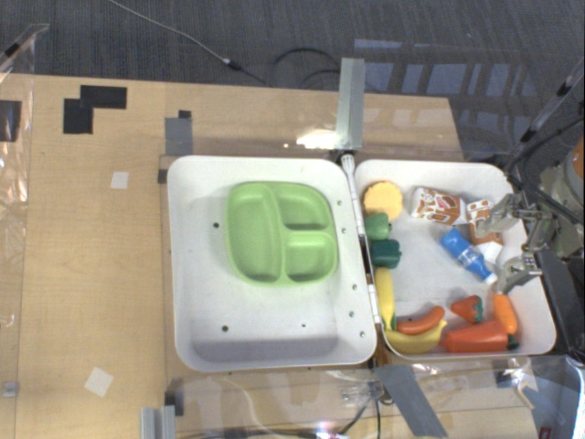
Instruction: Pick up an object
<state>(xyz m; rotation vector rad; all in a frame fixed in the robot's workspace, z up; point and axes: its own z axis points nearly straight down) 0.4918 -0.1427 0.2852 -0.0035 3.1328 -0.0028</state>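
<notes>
- We see the arm [569, 190] cut off by the right edge, so most of it is out of sight.
- We cannot tell the print on the small packet [437, 207].
- The banana [402, 332] lies partly hidden under a red pepper [419, 320].

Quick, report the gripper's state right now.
Gripper: jaws open, holding nothing, at the right edge of the right shallow white bin, beside the small blue plastic bottle.
</notes>
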